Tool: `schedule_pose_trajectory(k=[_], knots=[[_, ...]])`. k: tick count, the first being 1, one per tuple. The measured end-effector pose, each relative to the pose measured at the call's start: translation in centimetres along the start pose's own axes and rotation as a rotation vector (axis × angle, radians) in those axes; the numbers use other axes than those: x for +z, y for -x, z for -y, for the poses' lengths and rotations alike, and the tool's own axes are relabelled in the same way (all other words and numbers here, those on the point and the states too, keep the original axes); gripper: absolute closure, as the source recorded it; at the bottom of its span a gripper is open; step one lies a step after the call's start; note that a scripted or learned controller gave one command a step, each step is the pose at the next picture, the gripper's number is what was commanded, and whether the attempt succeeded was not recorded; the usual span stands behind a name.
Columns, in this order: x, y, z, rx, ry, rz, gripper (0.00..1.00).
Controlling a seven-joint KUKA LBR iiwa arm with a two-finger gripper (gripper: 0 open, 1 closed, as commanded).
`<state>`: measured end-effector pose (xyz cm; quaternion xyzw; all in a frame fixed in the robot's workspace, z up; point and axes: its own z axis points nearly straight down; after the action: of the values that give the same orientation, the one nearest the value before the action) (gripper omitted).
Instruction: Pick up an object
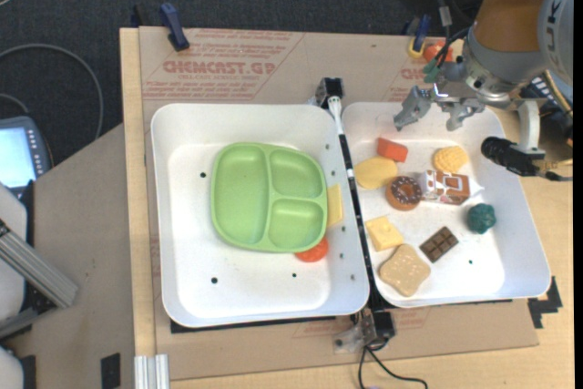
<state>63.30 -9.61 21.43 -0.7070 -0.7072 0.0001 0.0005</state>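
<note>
Gripper (439, 109) mine, fingers spread, nothing between, hanging over right bin (533, 264) far rim. Open floor just below, then orange block (393, 148), round cracker (450, 159), chocolate donut (404, 192). Left bin (173, 223) carries green divided plate (270, 197). Cardboard sheet (228, 64) beneath both bins.

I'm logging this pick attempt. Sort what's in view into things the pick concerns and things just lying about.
Concerns the pick:
gripper, open above the right bin
orange block
round cracker
donut
chocolate bar
toast slice

Lying about:
green divided plate
left bin
blue clamp
</note>
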Motion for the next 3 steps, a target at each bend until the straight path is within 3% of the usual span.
schedule_pose_trajectory(k=[1,2,3], knots=[[3.2,-7.3,2.8,-0.006,-0.006,-0.004,0.00],[3.0,-11.8,8.9,-0.004,-0.005,-0.003,0.00],[-15.8,-14.7,15.3,-0.004,0.019,-0.005,0.00]])
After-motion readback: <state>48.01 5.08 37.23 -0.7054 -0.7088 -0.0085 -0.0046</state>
